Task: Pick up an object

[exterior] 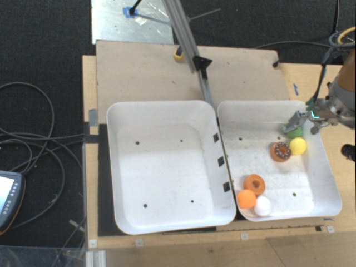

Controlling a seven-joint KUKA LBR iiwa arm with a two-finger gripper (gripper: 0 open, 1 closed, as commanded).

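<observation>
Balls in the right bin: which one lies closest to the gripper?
The yellow ball, just below the gripper. The orange ball and white ball sit at the bin's near edge.

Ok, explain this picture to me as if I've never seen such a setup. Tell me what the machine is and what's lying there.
One camera looks down at a slant on a bench with two shallow white bins. The left bin and the right bin sit side by side. From the right, a robot arm reaches in; its gripper hangs over the right bin's upper right part, above something green. Nothing can be seen held. In that bin lie a yellow ball, a brown ring, an orange ring, an orange ball and a white ball.
</observation>
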